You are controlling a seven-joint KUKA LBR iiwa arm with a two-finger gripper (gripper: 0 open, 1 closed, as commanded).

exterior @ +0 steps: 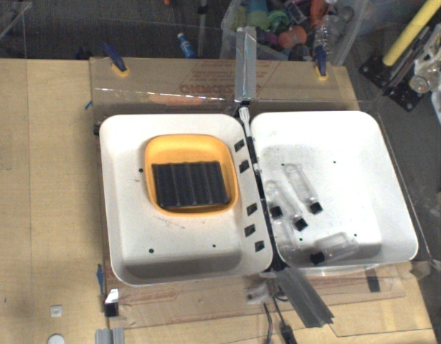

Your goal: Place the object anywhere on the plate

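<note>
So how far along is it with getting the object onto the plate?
It looks finished. The dark ridged object lies flat on the orange plate in the left bin, well inside the plate's rim. Nothing is in hand at this moment. Clear plastic pieces sit in the right bin, apart from the plate.
</note>
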